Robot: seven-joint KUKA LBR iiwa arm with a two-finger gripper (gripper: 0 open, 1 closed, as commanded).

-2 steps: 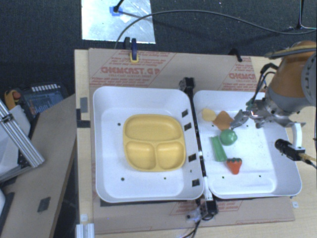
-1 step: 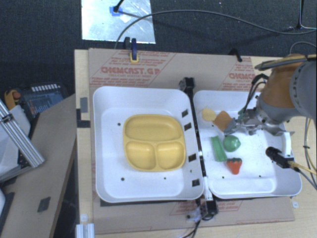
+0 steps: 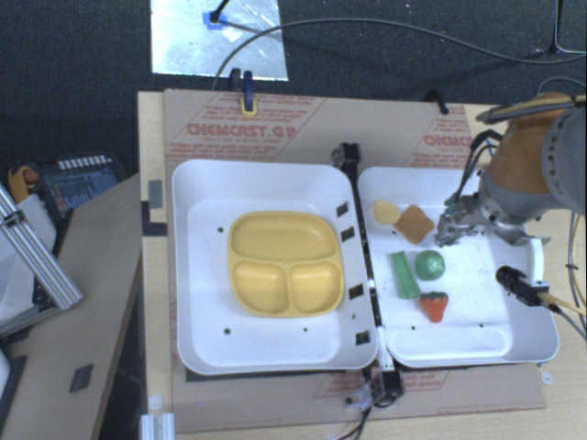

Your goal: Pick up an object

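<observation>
Yellow moulded plastic, a three-compartment tray (image 3: 282, 262), sits left of my landmark green ball (image 3: 429, 265). Touching the ball's left I see a flat green strip (image 3: 404, 274); just above-right hovers the gripper (image 3: 448, 230), though I cannot tell its grip.

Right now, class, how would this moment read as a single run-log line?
arm: over right white bin | gripper: beside brown block | green ball, green stick, orange-red toy: lying loose | yellow tray: left bin
</observation>
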